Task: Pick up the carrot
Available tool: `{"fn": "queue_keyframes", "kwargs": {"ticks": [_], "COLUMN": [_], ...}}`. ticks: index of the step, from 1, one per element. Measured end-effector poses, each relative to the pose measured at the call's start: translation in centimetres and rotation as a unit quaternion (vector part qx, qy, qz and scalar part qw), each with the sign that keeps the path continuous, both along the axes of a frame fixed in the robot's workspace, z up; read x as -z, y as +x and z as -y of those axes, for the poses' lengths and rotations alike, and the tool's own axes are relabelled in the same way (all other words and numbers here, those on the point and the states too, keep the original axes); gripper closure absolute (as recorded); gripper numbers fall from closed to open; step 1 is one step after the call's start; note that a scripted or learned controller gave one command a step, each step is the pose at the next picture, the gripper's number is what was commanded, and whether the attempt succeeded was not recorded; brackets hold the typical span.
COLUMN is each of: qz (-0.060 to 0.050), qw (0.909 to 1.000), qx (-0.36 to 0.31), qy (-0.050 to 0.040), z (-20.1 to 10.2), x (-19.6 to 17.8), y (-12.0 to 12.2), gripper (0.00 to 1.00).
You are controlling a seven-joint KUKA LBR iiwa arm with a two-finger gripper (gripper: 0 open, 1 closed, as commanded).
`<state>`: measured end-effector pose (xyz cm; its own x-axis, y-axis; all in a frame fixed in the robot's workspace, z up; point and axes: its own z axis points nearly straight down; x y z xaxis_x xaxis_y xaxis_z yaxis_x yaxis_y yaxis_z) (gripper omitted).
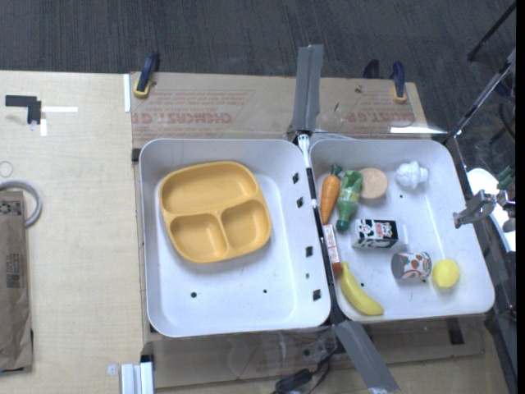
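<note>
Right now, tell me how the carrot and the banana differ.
The carrot is orange with a green top; the banana is plain yellow. The carrot is straight and tapered, the banana curved. The carrot lies toward the far side of the right bin, the banana at its near edge. Both lie close to the divider between the bins.

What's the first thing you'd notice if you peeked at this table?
The big yellow plastic divided plate fills much of the left white bin. The right white bin holds a jumble of toy food: an orange carrot by the divider and a yellow banana at the front.
</note>
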<state>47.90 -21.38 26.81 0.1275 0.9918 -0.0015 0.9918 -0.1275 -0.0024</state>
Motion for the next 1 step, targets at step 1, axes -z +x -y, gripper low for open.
{"fn": "queue_keyframes", "kwargs": {"ticks": [1], "qz": [-0.002], "qw": [1.0000], "qx": [0.000], "qy": [-0.0002], "z": [0.07], "x": [-0.69], "y": [0.13], "gripper": [1.00]}}
